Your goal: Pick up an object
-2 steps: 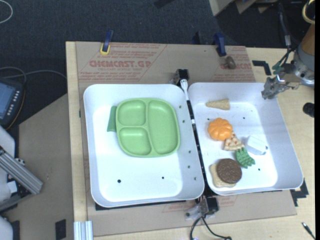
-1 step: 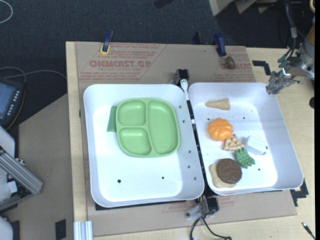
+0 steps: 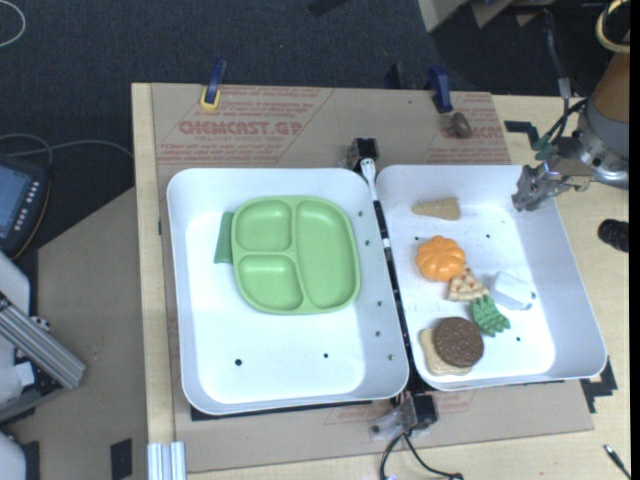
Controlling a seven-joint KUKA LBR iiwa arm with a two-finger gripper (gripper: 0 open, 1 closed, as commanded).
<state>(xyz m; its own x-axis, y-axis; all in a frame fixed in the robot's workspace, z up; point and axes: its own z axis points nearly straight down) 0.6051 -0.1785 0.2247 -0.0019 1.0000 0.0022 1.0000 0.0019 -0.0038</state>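
Observation:
The right bin holds several toy foods: a tan biscuit at the back, an orange pumpkin, a pizza slice, a green leafy piece, a pale white piece, and a brown cookie on a cracker at the front. My gripper hangs over the right bin's far right corner, well apart from the foods. Nothing shows between its fingers.
A green divided plate lies in the left bin. Blue and yellow clamps grip the cardboard's back edge. The arm comes in over the right edge with cables.

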